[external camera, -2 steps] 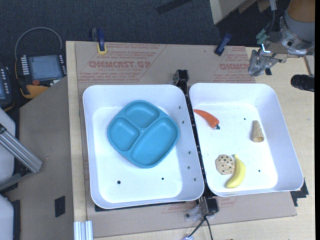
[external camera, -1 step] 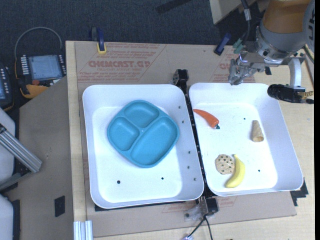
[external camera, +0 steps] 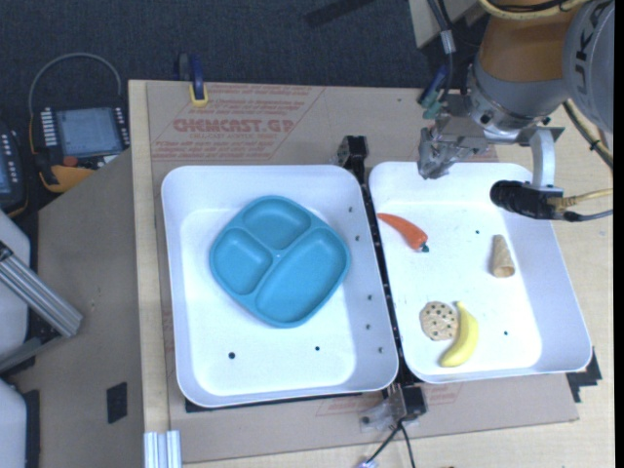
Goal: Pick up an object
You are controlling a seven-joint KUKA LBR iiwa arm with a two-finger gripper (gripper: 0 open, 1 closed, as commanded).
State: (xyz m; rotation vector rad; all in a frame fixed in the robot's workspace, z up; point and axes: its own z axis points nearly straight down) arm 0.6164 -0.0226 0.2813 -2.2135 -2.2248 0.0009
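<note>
The chili pepper (external camera: 404,229) lies near and below the gripper (external camera: 433,168), which hangs with fingers together and nothing between them over the right bin's (external camera: 561,354) far edge; approach step, next opening and descending.
</note>
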